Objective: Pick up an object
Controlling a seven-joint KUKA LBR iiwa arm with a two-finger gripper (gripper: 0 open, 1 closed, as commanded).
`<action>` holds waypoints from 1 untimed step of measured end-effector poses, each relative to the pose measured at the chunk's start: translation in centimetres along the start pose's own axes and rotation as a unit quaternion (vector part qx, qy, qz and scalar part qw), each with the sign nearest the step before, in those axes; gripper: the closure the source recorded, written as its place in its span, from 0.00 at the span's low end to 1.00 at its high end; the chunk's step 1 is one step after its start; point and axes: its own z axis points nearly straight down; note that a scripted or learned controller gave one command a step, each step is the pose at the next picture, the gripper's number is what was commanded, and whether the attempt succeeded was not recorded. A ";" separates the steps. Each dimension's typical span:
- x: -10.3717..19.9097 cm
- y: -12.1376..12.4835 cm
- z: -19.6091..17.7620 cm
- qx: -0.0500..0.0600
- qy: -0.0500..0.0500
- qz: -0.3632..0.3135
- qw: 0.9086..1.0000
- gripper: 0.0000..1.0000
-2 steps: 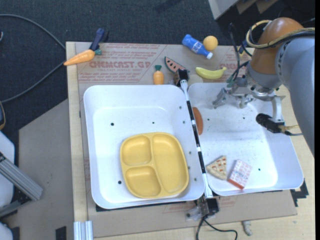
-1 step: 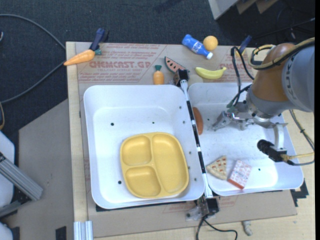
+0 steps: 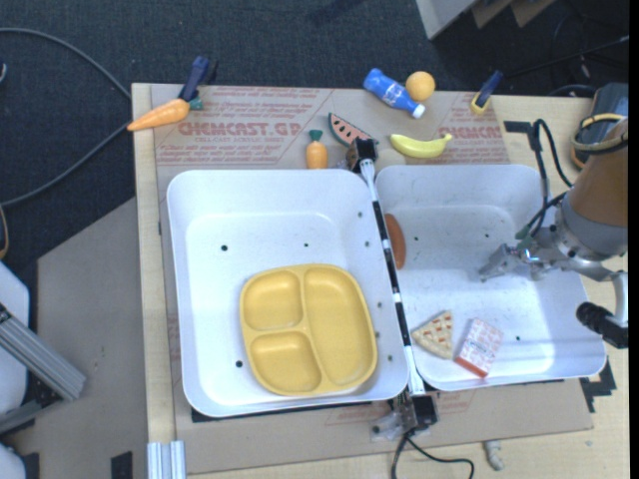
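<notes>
Cardboard-topped bench (image 3: 250,128), glossy white bins (image 3: 200,267), yellow compartmented tray (image 3: 308,327), metal gripper (image 3: 491,265)

Single fixed camera, high above bench (image 3: 300,108), slanted downward, both bins (image 3: 200,267) in frame

Across the divider from the gripper (image 3: 491,265), well apart from it, a yellow three-compartment plate (image 3: 308,327) lies flat in the left bin (image 3: 200,218). Beyond the bins' far rims, a banana (image 3: 419,146) lies nearest the gripper, with a blue-and-white bottle (image 3: 391,92) and an orange ball (image 3: 420,85) just past it, side by side. Farther left sit a watermelon slice (image 3: 346,129) and a small orange toy (image 3: 317,154). Farthest from the gripper, a carrot (image 3: 160,117) lies at the bench corner beside a blue clamp (image 3: 197,76).
</notes>
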 end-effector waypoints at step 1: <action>5.0 7.3 0.0 -0.001 -0.001 0.000 1.000 0.00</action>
